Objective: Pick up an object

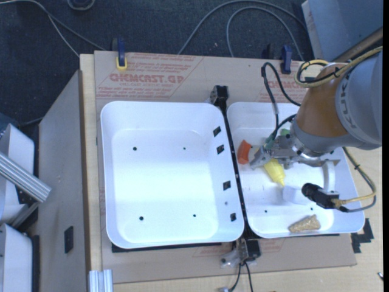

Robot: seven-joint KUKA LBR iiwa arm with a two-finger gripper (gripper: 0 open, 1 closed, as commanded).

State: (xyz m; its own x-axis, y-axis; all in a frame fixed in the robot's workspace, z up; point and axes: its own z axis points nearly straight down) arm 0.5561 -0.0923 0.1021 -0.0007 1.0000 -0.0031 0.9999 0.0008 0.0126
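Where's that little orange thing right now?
The orange thing lies in the right bin, near its left wall, just left of the gripper and up-left of the yellow object.

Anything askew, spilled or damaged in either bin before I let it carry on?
Nothing stands out. Both bins sit square side by side. The right bin holds an orange object, a yellow object and a tan piece, all inside its walls. The gripper is low over the yellow and orange ones.

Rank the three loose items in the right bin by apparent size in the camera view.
1. Tan crumbly piece.
2. Yellow object, partly hidden under the gripper, so its rank is unsure.
3. Orange object.
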